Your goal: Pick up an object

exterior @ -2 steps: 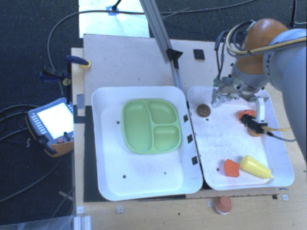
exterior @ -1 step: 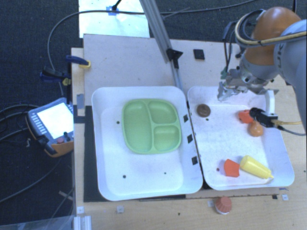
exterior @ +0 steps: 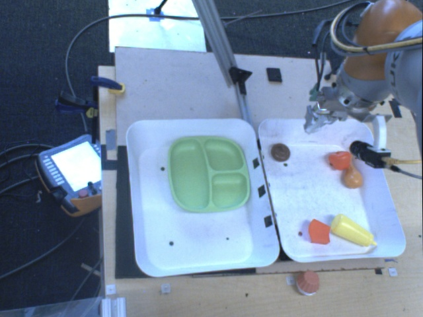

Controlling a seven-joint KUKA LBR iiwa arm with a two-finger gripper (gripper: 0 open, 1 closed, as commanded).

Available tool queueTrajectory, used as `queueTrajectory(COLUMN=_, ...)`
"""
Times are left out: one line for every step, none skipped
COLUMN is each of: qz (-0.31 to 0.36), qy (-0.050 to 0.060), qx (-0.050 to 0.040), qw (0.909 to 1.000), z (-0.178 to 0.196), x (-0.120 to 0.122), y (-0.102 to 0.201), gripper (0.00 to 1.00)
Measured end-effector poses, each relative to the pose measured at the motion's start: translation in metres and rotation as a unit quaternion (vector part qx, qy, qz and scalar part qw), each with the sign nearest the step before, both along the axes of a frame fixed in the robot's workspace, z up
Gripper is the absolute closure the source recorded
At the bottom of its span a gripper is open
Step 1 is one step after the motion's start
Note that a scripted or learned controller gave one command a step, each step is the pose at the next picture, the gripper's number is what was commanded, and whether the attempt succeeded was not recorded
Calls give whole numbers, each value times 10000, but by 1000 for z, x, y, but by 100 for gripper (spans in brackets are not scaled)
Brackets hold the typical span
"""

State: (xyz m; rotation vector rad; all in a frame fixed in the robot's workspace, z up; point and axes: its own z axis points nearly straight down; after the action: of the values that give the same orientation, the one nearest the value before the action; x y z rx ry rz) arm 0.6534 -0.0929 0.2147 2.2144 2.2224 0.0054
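Currently pincer (exterior: 317,121) above right bin's (exterior: 297,243) back edge, brown disc (exterior: 280,152) just beside.

Two bins (exterior: 198,256) of smooth white plastic, a matt green plastic divided plate (exterior: 208,174), glossy yellow cone (exterior: 352,230) and orange block (exterior: 318,232), bare metal gripper (exterior: 317,121), matt pale board (exterior: 178,84) as bench top

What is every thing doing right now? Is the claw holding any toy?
claw: above the right bin's far edge, holding nothing visible
green plate: flat in the left bin, nothing on it
brown round piece: loose in the right bin
orange-red piece: touching the tan piece
yellow cone: lying on its side beside the red block
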Motion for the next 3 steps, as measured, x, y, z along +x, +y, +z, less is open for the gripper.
queueTrajectory(qz=25, qy=30, qx=9, qw=10000, z=1, x=-27, y=57, gripper=100)
queueTrajectory(qz=28, qy=36, qx=10, qw=10000, z=-7, x=-50, y=106, gripper=100)
queueTrajectory(qz=31, qy=40, qx=13, qw=10000, z=-8, x=-81, y=150, gripper=100)
